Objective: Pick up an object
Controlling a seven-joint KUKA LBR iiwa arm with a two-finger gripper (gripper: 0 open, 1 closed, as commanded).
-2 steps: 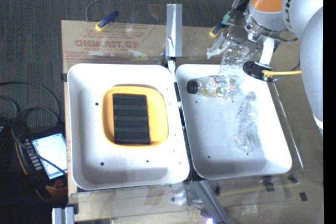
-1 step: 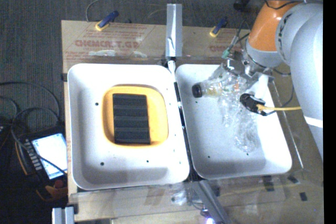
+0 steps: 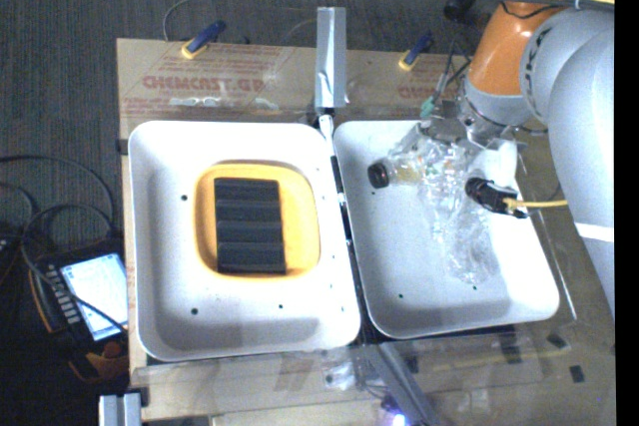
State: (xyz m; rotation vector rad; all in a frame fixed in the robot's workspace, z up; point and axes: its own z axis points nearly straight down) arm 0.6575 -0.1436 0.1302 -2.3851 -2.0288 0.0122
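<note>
In the right bin (image 3: 399, 294) lies a crumpled clear plastic bottle (image 3: 424, 165) with a black cap (image 3: 377, 175) pointing left. More crinkled clear plastic (image 3: 461, 239) trails from it toward the bin's near right. My gripper (image 3: 446, 130) is low over the bin's far right part, right at the top of the clear bottle. The wrist and the plastic hide where it meets the bottle. In the left bin (image 3: 160, 244) a yellow tray (image 3: 205, 205) holds a black ridged block (image 3: 250, 224).
The grey arm with its orange band (image 3: 504, 50) fills the far right side above the right bin. A metal divider post (image 3: 329, 65) stands behind the gap between the bins. Two blue clamps (image 3: 203, 38) hold the cardboard backing.
</note>
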